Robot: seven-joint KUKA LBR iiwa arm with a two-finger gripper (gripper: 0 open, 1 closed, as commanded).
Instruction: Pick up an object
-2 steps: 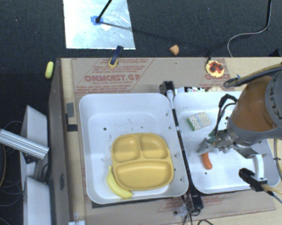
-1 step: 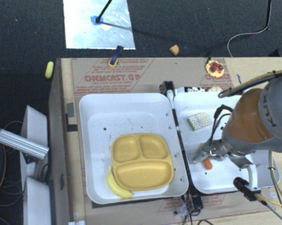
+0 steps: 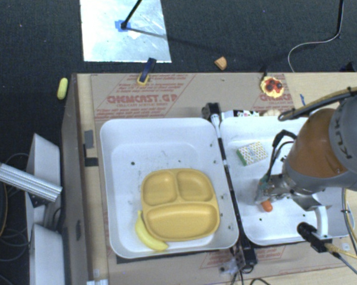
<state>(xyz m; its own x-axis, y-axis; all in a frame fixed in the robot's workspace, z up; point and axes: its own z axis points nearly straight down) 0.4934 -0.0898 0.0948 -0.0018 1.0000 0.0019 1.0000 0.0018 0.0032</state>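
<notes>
Red block letters printed on the brown cardboard sheet (image 3: 164,89) behind the bins read "CHEMCAST GP", seen upside-right along the far edge; smaller print beneath it is too fine to read. On the grey arm (image 3: 344,140), part of a dark letter or two shows at the picture's right edge, cut off there.

The left bin (image 3: 116,141) holds a yellow divided plate (image 3: 180,204) with three compartments, and a banana (image 3: 148,235) lies tucked against the plate's near-left rim, partly under it.

In the right bin (image 3: 253,236) a small green-and-white patterned block (image 3: 251,152) lies near the far-left corner, perhaps a sponge, though the pattern is hard to make out. A small orange object (image 3: 267,206) rests on the bin floor just below the end effector (image 3: 267,191). The end effector hangs low over the bin, and the orange band and wrist hide most of it; I cannot tell how its tips stand, nor whether they touch the orange object.

Beyond the bins, a round red-and-yellow item (image 3: 273,86) sits on the cardboard at the far right, blurred. On the dark floor lie a yellow piece (image 3: 62,88) and a small tan piece (image 3: 221,62).
</notes>
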